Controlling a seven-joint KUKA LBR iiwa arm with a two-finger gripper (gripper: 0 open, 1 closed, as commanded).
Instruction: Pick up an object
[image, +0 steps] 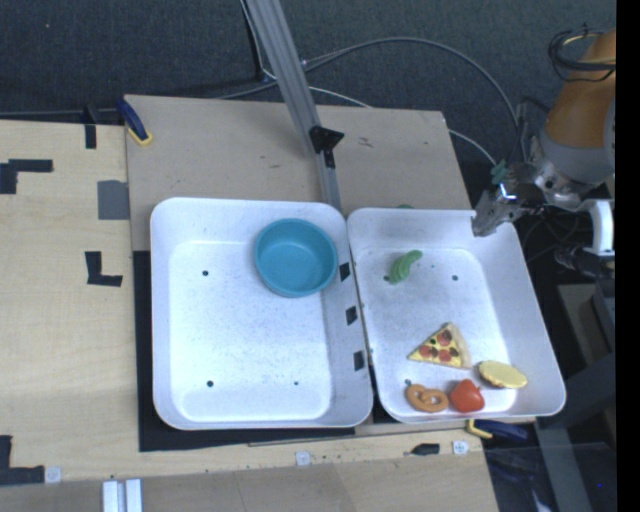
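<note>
My gripper (487, 214) hangs over the far right corner of the right bin (515, 260), with nothing seen between its fingers. Inside that bin lie a green toy vegetable (404, 266) near the back, a pizza slice (441, 346) in the middle right, and along the front a pretzel-like orange ring (427, 398), a red tomato (467, 397) and a yellow piece (501, 375). A blue bowl (294, 257) stands in the far right part of the left bin (190, 300). The gripper is well apart from all of these.
A grey metal pole (300, 90) slants down from the top to the gap between the bins. Cables (440, 60) run across the dark floor behind the bench. The arm's orange band (585, 110) sits at the right edge.
</note>
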